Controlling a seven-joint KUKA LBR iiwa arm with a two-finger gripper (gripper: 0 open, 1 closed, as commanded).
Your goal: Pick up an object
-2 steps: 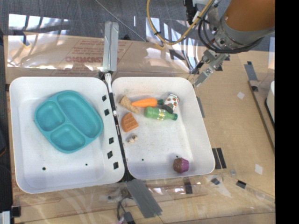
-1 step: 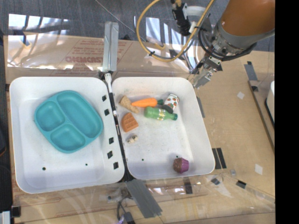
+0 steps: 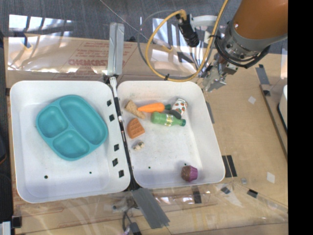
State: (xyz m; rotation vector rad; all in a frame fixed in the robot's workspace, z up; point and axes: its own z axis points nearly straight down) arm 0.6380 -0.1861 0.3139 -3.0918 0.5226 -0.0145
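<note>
A: Since the task names no particular object, which one lies best for the gripper (image 3: 214,81)?

B: The gripper hangs over the far right corner of the right bin (image 3: 208,151), just at its rim. The nearest cluster lies down and to the left of it in the view: a small patterned cup (image 3: 180,105), a green bottle (image 3: 167,119) and a toy carrot (image 3: 150,107), all touching or nearly so.

A: How does the bottle lie?

B: It lies on its side, long axis running across the bin from left to right and dipping slightly toward the near right. The carrot lies almost parallel, just behind it. A grasp would likely have to close across that axis.

A: Anything standing free?

B: A purple-and-brown toy cupcake (image 3: 189,173) sits alone near the bin's front right corner, well apart from the rest.

A: And the arm's pose?

B: The arm (image 3: 257,9) reaches in from the right, wrist angled down toward the bin corner, cables looping behind it. Whether the gripper is released or clenched cannot be told; nothing is seen held in it.
</note>
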